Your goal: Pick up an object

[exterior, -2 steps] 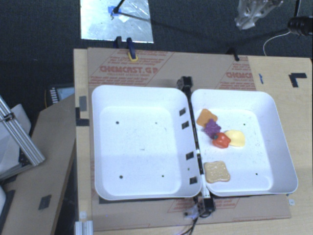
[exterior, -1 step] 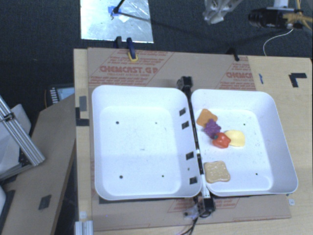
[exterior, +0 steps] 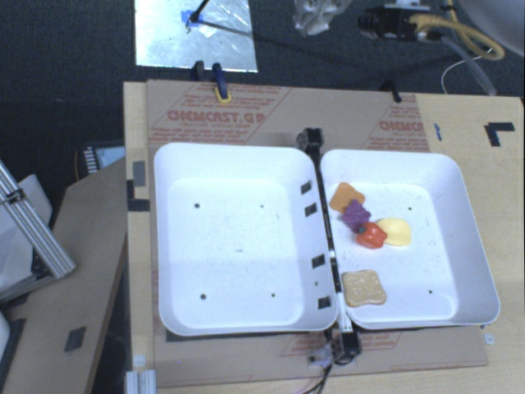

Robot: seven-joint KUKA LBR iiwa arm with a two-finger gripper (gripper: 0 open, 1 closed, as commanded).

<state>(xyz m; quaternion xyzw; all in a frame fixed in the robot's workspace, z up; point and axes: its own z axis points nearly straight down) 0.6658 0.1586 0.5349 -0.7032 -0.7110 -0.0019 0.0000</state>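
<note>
Along right bin's (exterior: 459, 220) left side: orange wedge (exterior: 346, 194), purple grape cluster (exterior: 356, 213), red pepper (exterior: 372, 235), yellow lemon-like piece (exterior: 396, 231) clustered; tan toast slice (exterior: 363, 287) apart | gripper (exterior: 320, 11) was high at top, state can't tell | advice: go for toast, isolated, approach vert.

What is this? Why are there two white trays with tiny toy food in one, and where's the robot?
A camera above the bench looks down at a slant. The two white trays are bins. The right bin holds small pretend foods: an orange piece, purple grapes, a red piece, a yellow piece and a tan slice like toast. The left bin sits beside it. At the top, the pale thing is the robot's tool, high above the bins. Its job is picking one toy up. Right now it holds nothing.
</note>
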